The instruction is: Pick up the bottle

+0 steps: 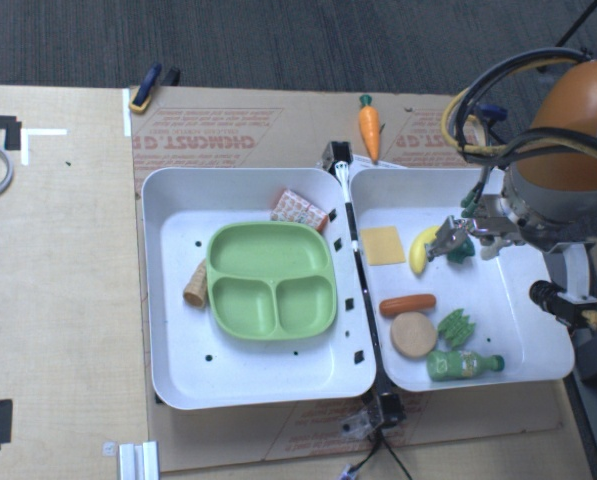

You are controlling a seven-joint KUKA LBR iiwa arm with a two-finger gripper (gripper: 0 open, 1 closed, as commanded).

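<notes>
While the green plastic bottle (464, 365) is lying on its side in front of the yellow banana (420, 252), the gripper (446, 245), seemingly empty and slightly parted, is hovering beside that banana, needing to approach.

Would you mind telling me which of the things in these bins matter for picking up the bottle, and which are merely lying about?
Belonging to the job:
green bottle, lying on its side in the right bin
gripper, above the banana

Just lying about:
banana
cheese slice
sausage
round biscuit
green leafy toy
green divided plate
carrot
</notes>
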